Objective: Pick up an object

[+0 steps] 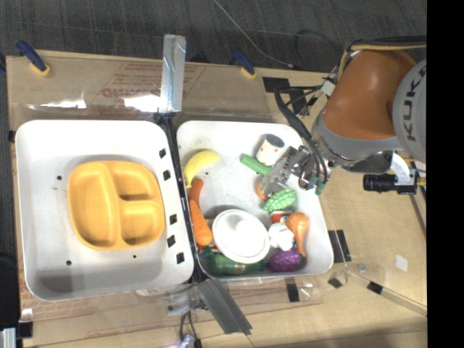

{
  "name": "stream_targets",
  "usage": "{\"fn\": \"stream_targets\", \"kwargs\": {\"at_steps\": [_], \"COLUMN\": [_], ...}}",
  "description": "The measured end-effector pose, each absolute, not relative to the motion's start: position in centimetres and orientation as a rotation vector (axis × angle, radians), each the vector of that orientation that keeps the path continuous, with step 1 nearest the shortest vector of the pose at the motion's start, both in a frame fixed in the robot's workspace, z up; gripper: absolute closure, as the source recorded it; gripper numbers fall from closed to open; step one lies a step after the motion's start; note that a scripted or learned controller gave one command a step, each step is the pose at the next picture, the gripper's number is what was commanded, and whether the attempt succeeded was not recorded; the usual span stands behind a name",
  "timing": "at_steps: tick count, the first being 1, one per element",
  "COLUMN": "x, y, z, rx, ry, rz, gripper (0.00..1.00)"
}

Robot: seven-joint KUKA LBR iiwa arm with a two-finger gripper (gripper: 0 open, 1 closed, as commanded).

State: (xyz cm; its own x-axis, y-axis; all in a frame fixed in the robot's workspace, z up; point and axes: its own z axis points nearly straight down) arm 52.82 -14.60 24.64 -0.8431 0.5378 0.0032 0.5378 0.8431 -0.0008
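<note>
Figure: My fingers [284, 174] low over the crowded right bin [230, 131], choosing an object.

I cannot tell if my fingers are spread or closed, and nothing shows between them. Nearest, just below and touching or nearly so, lies the green bumpy vegetable [280, 200], long axis slanting up toward my arm. A green stick [253, 164] lies just left; a white cup [270, 148] above-left.

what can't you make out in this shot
- Gripper, camera view: finger state, lost in clutter and blur.
- Orange item: mostly hidden under the gripper.
- Dark green item: partly covered by the white bowl.
- Arm: cut off at the right.
</note>
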Motion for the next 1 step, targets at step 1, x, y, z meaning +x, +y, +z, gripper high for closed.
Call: {"fn": "stream_targets", "kwargs": {"at_steps": [1], "x": [49.08], "y": [-15.57], "z": [15.22], "rx": [-0.484], "ry": [-3.118], "rz": [0.004], "gripper": [1.0]}}
